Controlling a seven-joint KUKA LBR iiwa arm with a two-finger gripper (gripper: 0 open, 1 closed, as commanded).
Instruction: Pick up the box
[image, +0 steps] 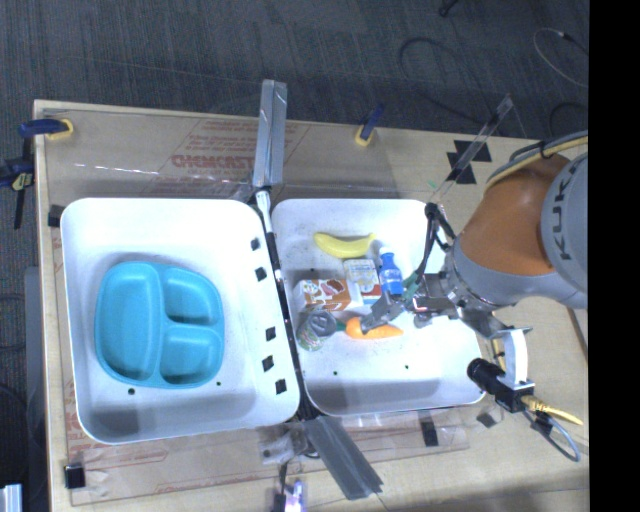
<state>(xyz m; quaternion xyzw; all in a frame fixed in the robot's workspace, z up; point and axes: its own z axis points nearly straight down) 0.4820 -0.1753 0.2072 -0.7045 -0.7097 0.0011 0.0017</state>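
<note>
Recorded at this moment: the grey two-finger gripper of the arm was low inside the right-hand shallow white bin, its tip among the clutter at the bin's middle; whether it was released or clenched could not be told, as the wrist hid the tip. The task's thing, a small flat cardboard box with white and red-brown printing, lay in that same bin, just beside the gripper on the side toward the bins' shared divider and slightly toward the bin's far wall. Packed around the box: a yellow banana between it and the far wall; a blue-capped small plastic bottle touching its edge nearest the arm; an orange carrot-shaped toy and a grey metallic round object on its near side. The left-hand white bin held a turquoise divided plastic tray (not concerned here). Judgement for the step in hand: a good grasp would straddle the box's narrower span, descending squarely and clear of the bottle and carrot, since crowding neighbours could be nipped instead.
</note>
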